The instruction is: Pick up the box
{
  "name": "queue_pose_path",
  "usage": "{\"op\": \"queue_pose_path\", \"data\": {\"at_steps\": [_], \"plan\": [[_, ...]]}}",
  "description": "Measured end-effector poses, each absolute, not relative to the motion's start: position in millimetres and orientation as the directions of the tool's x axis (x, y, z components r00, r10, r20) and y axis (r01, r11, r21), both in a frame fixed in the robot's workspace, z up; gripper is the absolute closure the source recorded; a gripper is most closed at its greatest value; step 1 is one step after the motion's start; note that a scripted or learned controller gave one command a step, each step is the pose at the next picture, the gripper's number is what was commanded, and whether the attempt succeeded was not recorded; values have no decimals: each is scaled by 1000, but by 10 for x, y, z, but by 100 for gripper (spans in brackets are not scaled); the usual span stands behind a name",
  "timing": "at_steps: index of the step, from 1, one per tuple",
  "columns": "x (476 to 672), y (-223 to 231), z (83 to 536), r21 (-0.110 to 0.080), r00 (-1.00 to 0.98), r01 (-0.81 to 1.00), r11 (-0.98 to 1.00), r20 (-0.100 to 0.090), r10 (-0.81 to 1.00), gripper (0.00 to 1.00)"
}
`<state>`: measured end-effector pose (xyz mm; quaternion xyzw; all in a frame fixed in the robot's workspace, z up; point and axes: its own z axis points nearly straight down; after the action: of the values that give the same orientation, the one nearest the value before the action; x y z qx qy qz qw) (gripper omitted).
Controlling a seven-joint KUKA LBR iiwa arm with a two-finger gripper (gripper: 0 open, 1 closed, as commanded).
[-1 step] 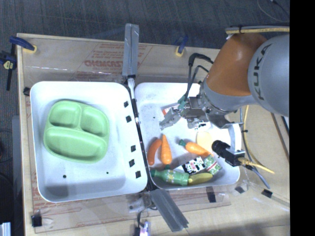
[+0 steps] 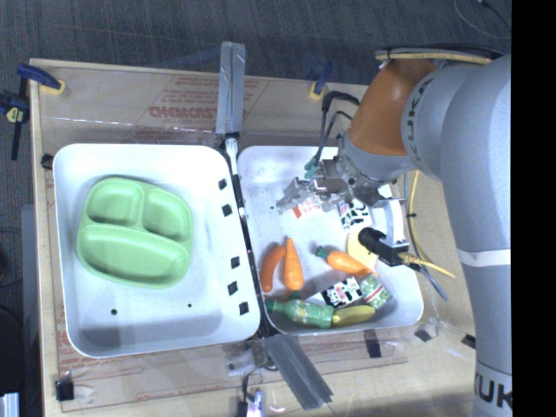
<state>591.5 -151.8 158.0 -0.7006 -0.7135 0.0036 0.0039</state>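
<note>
Grey arm (image 2: 452,172) reaching in from the desk's right edge, gripper (image 2: 306,194) low over the right bin (image 2: 261,168) near its far edge, jaws' state impossible to tell, cow-patterned box (image 2: 353,215) just beside them, carrots (image 2: 285,266) nearer the middle, green tray (image 2: 135,228) in the left bin (image 2: 69,320)

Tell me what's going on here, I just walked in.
A grey robot arm reaches in from the right over the right bin, its hand low near a small red and white box in the bin's upper part. I can't tell whether the box is gripped. Lower in that bin lie toy carrots, a green bottle and a cow-patterned carton. The left bin holds a green divided tray.
</note>
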Motion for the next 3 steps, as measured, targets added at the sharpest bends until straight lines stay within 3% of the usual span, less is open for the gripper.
{"op": "queue_pose_path", "data": {"at_steps": [1, 2, 3], "plan": [[6260, -1888, 950, 4, -68, 998, 68, -1, 998, 0], [6269, -1898, 1032, 2, -73, 997, 73, -3, 997, 100], [6350, -1381, 881, -9, -242, 970, 242, 4, 970, 100]]}}
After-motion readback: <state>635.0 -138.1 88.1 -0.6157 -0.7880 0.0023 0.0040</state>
